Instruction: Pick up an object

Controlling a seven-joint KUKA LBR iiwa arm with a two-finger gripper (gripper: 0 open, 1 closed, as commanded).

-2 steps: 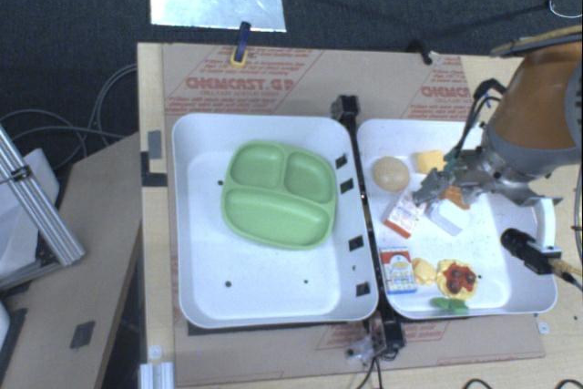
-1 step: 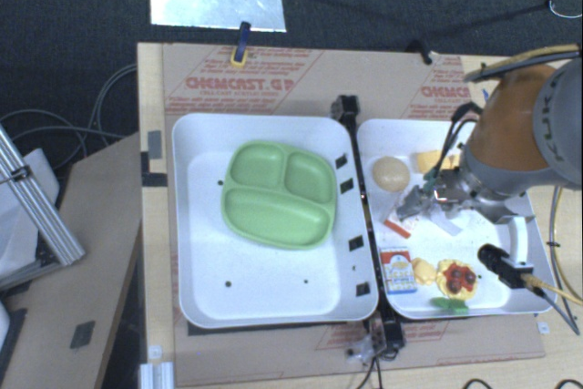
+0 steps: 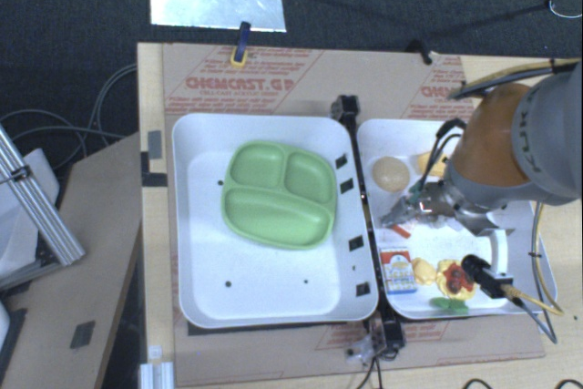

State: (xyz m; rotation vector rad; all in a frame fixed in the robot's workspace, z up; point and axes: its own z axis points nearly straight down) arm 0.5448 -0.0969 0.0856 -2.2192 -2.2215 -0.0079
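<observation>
Claw (image 3: 401, 216) is low in the right shallow white bin (image 3: 524, 305), can't tell what it's doing; round beige ball (image 3: 392, 173) just above it, small red-and-white carton (image 3: 396, 271) below. Could easily nudge either away, they're so close

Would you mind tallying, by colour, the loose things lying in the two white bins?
Green: 1, the divided plate in the left bin.
Beige: 1, the round ball in the right bin.
Red and white: 1, the small box.
Mixed yellow, red and green: 1 cluster of toys, too blurred to split.
Total: 4.
</observation>
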